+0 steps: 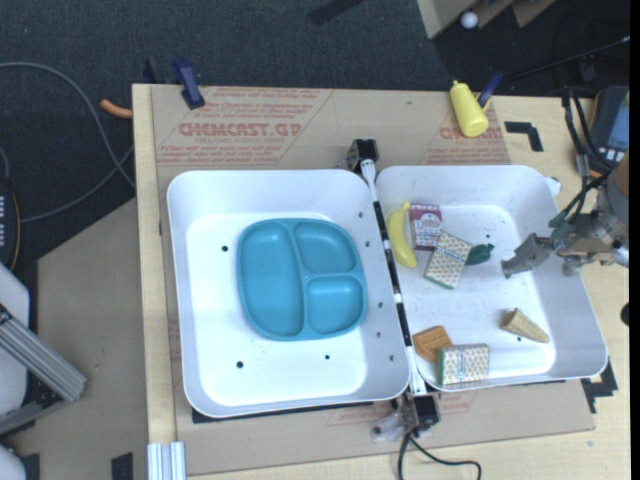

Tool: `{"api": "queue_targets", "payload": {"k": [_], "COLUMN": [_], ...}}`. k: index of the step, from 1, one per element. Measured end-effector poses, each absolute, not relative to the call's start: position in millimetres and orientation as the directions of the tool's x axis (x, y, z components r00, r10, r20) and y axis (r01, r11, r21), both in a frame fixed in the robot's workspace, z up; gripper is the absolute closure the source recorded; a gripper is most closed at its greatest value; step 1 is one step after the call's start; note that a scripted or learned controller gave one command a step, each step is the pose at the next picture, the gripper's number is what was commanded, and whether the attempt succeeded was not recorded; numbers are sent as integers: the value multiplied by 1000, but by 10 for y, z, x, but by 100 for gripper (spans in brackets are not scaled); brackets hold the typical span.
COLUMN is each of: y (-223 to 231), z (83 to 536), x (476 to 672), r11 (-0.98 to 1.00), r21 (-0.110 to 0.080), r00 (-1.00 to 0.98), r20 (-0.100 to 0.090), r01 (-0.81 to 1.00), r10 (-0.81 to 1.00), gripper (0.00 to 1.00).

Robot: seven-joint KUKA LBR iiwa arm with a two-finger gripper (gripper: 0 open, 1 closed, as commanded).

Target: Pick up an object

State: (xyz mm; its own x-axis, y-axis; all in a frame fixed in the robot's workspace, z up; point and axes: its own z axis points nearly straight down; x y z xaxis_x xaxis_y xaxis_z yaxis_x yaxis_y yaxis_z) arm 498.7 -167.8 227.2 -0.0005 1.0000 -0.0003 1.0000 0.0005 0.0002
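The right bin (pixel 470 180) holds several small objects. A yellow banana (pixel 400 236) lies along its left wall, beside a small purple-and-white box (pixel 427 224) and a beige-green packet (pixel 447 260). A dark green bit (pixel 481 255) sits to the right of the packet. Near the front lie a tan wedge (pixel 525 325), an orange cracker (pixel 431 342) and a green-white box (pixel 465 363). My gripper (pixel 522 259) reaches in from the right and hovers over the bin's right half, above the wedge and right of the green bit. Nothing shows in it.
The left bin (pixel 200 298) carries a blue divided plate (pixel 300 276). A yellow bottle (pixel 467 109) and a blue clamp (pixel 187 82) rest on the cardboard behind the bins. A black clip (pixel 363 153) joins the bins at the back.
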Motion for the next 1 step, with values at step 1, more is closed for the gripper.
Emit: {"api": "queue_targets", "payload": {"k": [1], "y": [-1290], "z": [1066], "x": [5535], "r11": [1], "r21": [-3], "r00": [-1], "r20": [2], "r01": [1000], "r10": [1000], "gripper": [0]}}
